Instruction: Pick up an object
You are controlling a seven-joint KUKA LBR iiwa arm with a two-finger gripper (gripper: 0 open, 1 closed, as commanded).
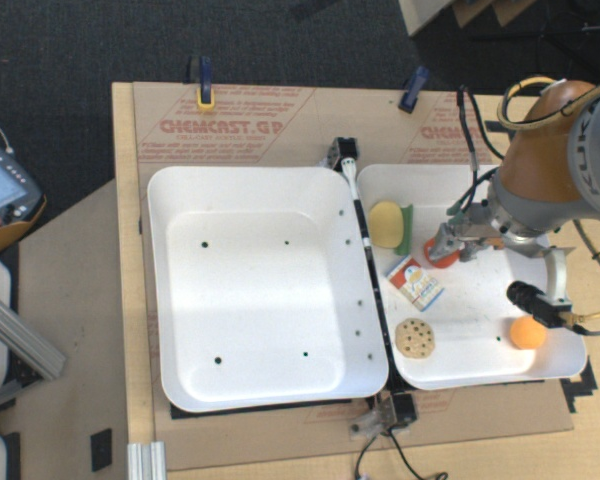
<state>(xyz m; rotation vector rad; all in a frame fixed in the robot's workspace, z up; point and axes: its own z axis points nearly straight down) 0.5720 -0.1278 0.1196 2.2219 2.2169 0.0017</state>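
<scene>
Nearest, a round speckled cookie [414, 337] and an orange ball [526, 333] sit by the right white bin's [460, 370] front rim; farther back, the end effector [448, 248] hovers over a red piece [440, 257], grip state unreadable; yellow-green sponge [389, 224] beyond-left.

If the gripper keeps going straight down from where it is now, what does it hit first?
Most likely the red object right under the gripper in the right bin; the gripper partly covers it. Height above it is unclear from this slanted view. The small carton lies just beside that line.
</scene>
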